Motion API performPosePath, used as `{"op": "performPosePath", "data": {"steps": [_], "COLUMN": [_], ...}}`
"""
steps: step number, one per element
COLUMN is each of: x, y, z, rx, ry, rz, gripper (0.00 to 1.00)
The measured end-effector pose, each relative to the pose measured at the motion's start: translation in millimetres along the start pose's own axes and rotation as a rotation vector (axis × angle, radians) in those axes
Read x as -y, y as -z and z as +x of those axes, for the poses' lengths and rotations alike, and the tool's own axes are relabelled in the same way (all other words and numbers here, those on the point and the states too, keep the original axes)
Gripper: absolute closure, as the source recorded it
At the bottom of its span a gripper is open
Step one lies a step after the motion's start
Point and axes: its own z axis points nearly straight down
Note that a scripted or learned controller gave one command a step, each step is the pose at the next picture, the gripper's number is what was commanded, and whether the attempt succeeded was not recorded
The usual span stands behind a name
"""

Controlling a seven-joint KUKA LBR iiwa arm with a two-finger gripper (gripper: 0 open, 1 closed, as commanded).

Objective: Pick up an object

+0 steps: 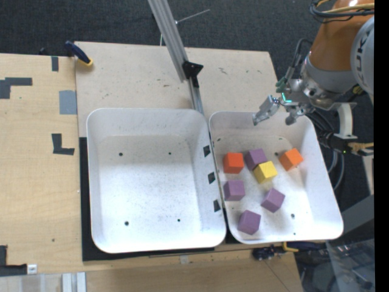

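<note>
In the right bin lie several small blocks: an orange one, a purple one, a yellow one, another orange one near the right wall, and three more purple ones toward the front. My gripper hangs above the bin's far edge, well above and behind the blocks. Its two fingers are spread apart with nothing between them.
The left bin sits beside the right one, sharing a middle wall. A slanted metal rail runs down to the bins' far junction. A blue and yellow clamp lies on the bench at far left.
</note>
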Motion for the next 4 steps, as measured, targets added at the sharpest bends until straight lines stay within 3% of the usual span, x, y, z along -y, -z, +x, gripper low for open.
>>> {"op": "performPosePath", "data": {"steps": [3, 4], "x": [0.7, -0.4], "y": [-138.3, -125.5], "z": [0.1, 0.8], "rx": [0.000, 0.000], "ry": [-0.001, 0.001], "rz": [0.006, 0.002], "gripper": [0.00, 1.00]}}
